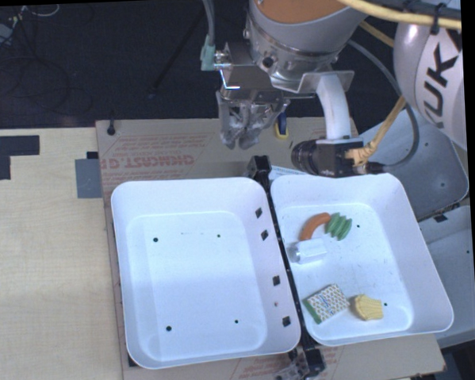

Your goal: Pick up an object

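Arm [308,23] up at top, gripper [246,129] hanging above the bins' far edge, can't tell jaw state, too blurry. Left bin [136,222]; right bin [397,209] holds the candidates: checkered pad [327,302], looks flat and light, grab across the short edges; carrot [319,223], yellow piece [368,306], white block [308,252] look like small, stiff, slick toys.
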{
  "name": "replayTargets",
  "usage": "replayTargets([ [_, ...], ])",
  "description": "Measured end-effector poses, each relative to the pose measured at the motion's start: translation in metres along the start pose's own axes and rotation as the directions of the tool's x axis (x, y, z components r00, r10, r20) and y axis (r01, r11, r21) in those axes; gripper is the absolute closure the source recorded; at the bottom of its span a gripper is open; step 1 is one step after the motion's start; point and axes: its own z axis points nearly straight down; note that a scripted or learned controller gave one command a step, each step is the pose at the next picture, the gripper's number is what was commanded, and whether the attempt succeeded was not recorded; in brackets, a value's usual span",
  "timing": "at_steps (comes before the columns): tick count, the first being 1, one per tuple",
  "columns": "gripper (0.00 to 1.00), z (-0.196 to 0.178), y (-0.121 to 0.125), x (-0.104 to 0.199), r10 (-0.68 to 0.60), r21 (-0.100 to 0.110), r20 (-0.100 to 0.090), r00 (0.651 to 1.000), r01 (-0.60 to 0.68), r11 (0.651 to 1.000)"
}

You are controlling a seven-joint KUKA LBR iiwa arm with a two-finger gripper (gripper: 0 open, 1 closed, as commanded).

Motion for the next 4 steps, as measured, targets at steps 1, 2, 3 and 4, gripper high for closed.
replayTargets([
  [1,1.0,-0.009,0.0,0.001,-0.008,0.005,0.001,1.0,0.008,1.0],
  [2,1.0,-0.018,0.0,0.002,-0.015,0.009,0.002,1.0,0.015,1.0],
  [3,1.0,-0.027,0.0,0.003,-0.022,0.013,0.003,1.0,0.022,1.0],
  [4,1.0,-0.036,-0.001,0.004,-0.028,0.017,0.004,1.0,0.028,0.999],
])
